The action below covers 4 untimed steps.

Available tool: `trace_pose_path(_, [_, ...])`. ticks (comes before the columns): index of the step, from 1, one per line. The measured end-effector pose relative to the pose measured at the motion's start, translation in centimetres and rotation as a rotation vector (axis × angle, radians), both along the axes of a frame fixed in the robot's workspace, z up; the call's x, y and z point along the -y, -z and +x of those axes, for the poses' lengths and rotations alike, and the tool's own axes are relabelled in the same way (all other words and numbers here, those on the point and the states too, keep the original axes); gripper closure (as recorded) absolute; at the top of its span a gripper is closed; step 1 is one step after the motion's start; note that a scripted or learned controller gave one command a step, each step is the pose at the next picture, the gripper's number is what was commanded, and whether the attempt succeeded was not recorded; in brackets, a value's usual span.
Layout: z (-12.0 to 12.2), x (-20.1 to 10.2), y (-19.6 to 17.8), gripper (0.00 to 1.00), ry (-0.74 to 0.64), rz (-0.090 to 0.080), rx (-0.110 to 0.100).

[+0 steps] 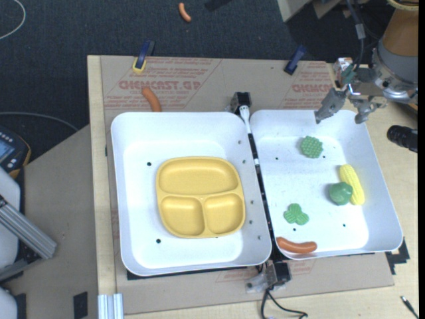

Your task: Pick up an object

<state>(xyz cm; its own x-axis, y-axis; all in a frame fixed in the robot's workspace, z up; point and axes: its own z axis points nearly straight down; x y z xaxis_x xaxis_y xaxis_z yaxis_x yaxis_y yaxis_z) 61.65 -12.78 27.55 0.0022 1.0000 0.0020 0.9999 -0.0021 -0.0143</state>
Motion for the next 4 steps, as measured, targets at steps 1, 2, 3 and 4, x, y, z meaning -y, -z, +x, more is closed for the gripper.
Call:
trace_pose_path(1, [0.2, 0.0, -0.8, 0.0, -0.002, -0.002, 0.014])
trace_pose_path(2, [-0.7, -0.5, 4.8, 0.0, -0.002, 0.0, 0.008])
trace_pose_path(3, [-0.5, -0.7, 9.1, 0.0, -0.002, -0.001, 0.01])
trace_pose_path(4, [-1.1, -0.6, 15.4, 0.0, -0.001, 0.0, 0.006])
